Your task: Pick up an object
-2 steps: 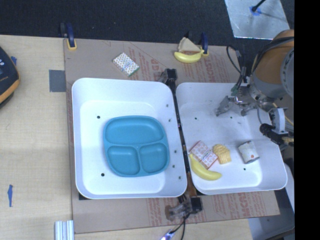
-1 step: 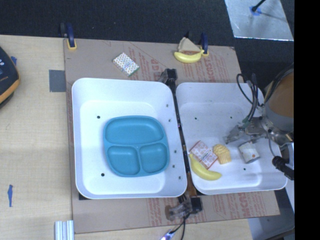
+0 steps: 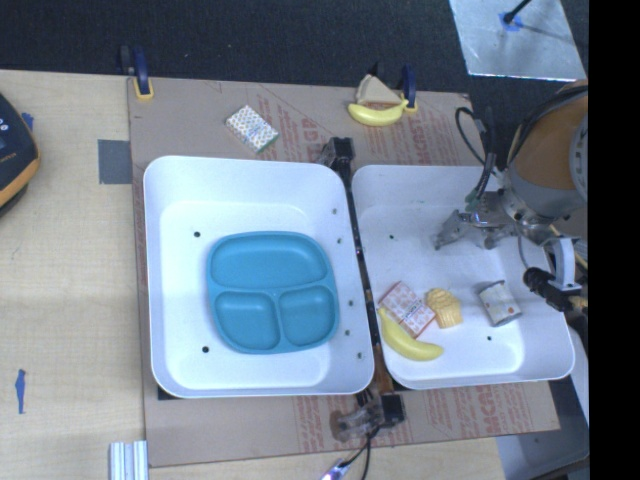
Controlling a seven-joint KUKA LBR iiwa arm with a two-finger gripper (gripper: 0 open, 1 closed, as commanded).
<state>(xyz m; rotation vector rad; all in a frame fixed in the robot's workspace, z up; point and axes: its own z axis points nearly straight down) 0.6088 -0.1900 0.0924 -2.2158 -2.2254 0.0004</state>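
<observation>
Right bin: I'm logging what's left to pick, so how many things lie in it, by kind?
Banana: 1
Patterned packet: 1
Yellow corn-like toy: 1
Small grey block: 1
Total in the right bin: 4

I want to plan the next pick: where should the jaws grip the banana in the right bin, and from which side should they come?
Probably at the middle of the banana, from straight above, jaws closing across its narrow width. It lies flat on the right bin floor, curved, with its upper end close to the small patterned packet, so the middle and lower end offer more free room. The gripper is apart from it.
</observation>
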